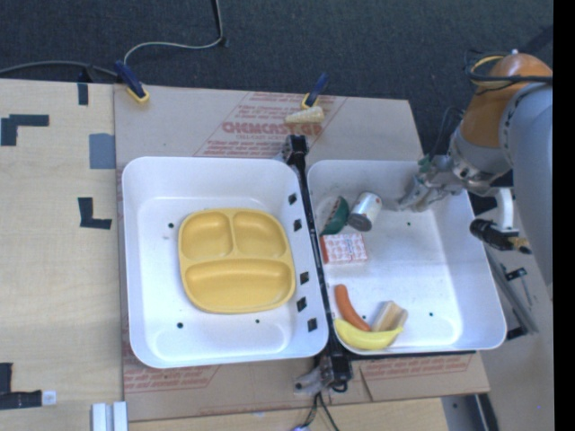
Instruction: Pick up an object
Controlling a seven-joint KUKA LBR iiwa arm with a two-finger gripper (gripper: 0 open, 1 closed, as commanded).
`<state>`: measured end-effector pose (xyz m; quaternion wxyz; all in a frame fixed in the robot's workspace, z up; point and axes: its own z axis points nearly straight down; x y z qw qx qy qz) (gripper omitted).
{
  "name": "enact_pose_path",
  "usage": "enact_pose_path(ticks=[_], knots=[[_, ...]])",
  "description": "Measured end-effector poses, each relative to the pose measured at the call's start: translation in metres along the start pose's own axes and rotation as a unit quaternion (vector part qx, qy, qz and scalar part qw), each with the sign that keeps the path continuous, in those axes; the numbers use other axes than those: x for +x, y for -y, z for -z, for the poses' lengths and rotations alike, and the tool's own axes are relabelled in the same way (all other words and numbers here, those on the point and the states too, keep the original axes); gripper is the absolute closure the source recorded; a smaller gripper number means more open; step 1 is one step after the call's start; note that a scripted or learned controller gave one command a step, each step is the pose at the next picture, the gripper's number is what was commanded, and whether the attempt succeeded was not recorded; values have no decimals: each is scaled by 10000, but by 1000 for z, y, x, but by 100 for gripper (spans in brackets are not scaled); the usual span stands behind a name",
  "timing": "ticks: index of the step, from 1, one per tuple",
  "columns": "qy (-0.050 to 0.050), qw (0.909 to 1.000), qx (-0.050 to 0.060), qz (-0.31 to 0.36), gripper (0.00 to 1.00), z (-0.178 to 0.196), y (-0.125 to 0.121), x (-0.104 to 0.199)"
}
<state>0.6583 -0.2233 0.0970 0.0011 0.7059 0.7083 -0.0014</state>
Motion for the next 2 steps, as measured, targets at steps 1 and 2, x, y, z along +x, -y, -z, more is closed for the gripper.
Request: enact_pose_path(ticks=[1, 2], knots=[[-13, 10000, -17, -4, 100, 128, 46, 54], [-25, 10000, -1, 0, 100, 144, 40, 127]])
